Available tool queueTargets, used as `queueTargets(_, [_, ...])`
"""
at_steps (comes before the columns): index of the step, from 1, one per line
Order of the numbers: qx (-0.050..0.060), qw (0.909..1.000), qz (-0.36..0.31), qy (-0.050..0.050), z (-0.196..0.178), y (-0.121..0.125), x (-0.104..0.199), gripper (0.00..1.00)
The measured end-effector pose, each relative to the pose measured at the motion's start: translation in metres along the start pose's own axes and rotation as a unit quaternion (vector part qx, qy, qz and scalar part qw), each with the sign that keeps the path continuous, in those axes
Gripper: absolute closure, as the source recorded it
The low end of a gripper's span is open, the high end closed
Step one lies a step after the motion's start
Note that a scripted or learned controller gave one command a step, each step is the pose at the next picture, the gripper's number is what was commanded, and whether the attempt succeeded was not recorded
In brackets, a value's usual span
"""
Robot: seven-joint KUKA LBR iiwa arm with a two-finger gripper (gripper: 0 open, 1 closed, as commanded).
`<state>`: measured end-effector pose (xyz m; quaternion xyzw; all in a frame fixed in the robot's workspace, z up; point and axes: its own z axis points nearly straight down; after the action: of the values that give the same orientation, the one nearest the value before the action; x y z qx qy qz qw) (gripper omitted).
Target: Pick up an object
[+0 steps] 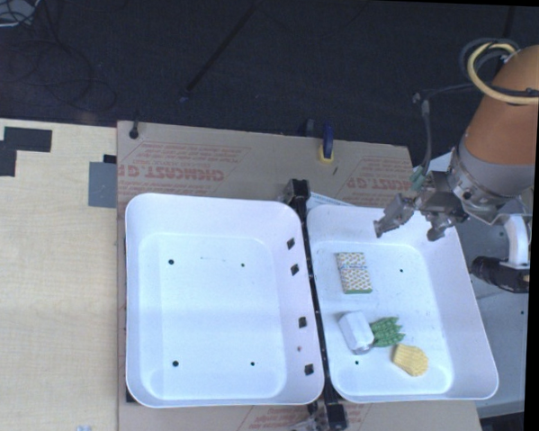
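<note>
Grey gripper (pixel 415 218) hangs over the far edge of the right bin (pixel 464 292), fingers spread with nothing between them. Patterned block (pixel 354 272) lies nearest, just below-left of the fingers. White roll (pixel 354 331), green piece (pixel 386 331) and yellow piece (pixel 411 359) cluster further down, well apart from the fingers. Left bin (pixel 151 249) sits far left.

Both bins (pixel 215 216) looked of smooth, glossy white plastic. They lay on matt brown cardboard (pixel 209 157). The bench (pixel 41 270) was pale wood.
</note>
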<state>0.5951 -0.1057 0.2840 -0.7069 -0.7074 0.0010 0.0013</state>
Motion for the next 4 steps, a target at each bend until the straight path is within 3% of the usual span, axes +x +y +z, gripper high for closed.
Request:
queueTargets(1, [-0.002,1.0,0.003,-0.001,-0.09,-0.079,-0.048,0.0])
queueTargets(2, [0.0,1.0,0.001,0.0,-0.095,-0.076,-0.047,1.0])
queueTargets(3, [0.006,1.0,-0.002,0.002,0.07,-0.051,0.011,1.0])
queueTargets(4, [-0.003,1.0,-0.005,0.001,0.001,-0.028,0.103,1.0])
